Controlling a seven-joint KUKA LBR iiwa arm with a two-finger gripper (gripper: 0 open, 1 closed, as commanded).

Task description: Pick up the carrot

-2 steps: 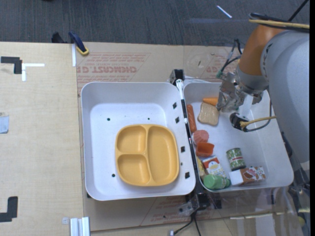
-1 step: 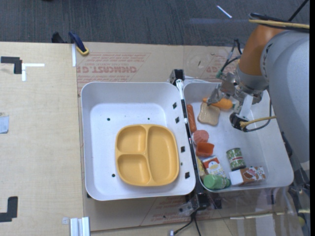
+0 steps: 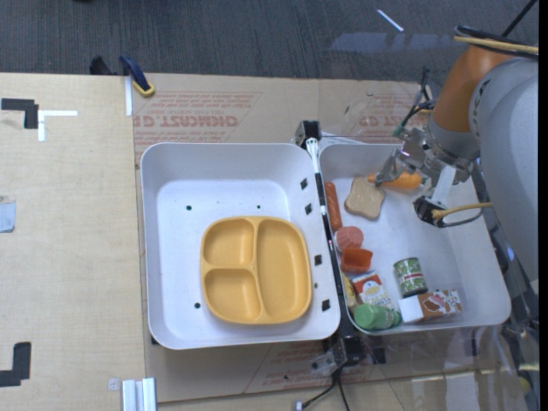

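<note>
Right bin crowded along left wall and near edge; open floor mid-right; left bin open around the plate.

Right bin (image 3: 492,255): hot dog (image 3: 332,205) and red pieces (image 3: 353,248) lie along the left wall; bread slice (image 3: 366,199) sits just beside them toward the far edge; carton (image 3: 372,291), green piece (image 3: 374,317), can (image 3: 410,276) and small box (image 3: 435,305) pack the near edge. Bare floor runs from the middle to the right wall. The far right corner is blocked by the gripper (image 3: 401,168), with the carrot (image 3: 404,179) touching or just under it, and a cable loop (image 3: 445,212). Left bin (image 3: 163,229): yellow divided plate (image 3: 255,269) takes the middle toward the near edge; free strips lie along the far and left walls.
</note>
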